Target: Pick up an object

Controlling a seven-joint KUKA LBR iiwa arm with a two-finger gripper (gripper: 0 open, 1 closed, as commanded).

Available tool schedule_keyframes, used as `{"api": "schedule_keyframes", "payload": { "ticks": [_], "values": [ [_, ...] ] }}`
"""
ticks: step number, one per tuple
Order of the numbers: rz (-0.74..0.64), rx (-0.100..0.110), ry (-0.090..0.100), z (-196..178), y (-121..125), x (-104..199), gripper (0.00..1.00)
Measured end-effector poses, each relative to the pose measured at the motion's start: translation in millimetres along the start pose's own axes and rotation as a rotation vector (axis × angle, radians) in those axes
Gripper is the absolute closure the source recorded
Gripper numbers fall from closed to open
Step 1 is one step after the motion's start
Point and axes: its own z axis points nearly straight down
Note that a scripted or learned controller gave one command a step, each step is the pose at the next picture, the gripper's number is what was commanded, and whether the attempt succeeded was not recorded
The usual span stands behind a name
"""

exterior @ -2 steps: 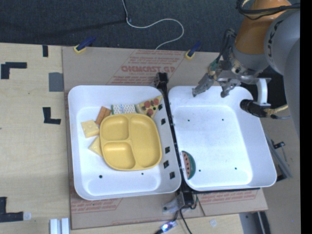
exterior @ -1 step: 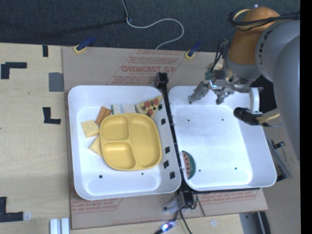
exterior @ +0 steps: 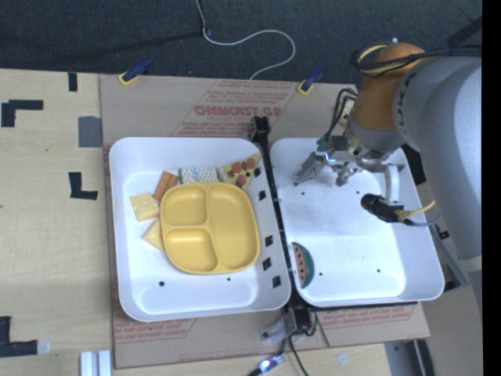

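Gripper [exterior: 322,171] hangs over the far part of the right bin [exterior: 407,284], jaws spread with nothing between them. Watermelon-slice toy [exterior: 302,263] lies at that bin's near-left edge, well apart from the gripper. Left bin [exterior: 133,288], touching the right bin on the worktop [exterior: 47,233], holds a yellow divided plate [exterior: 210,227], with crackers [exterior: 145,206] and a pizza-slice toy [exterior: 243,169] around it.

A robot lab: a grey arm [exterior: 438,124] reaches over two white bins [exterior: 125,210] on a cardboard-covered table [exterior: 227,108], with clamps [exterior: 137,70], loose cable [exterior: 250,41] and tape marks [exterior: 78,185].
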Motion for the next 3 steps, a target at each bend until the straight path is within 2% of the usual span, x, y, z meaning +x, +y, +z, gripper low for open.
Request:
{"api": "schedule_keyframes", "payload": {
  "ticks": [1, 2, 3],
  "values": [
    [-0.001, -0.005, -0.001, 30, 0, 1, 0.00],
    [-0.002, -0.008, 0.000, 18, 1, 2, 1.00],
    [0.000, -0.011, 0.000, -35, 3, -7, 1.00]
  ]
}}
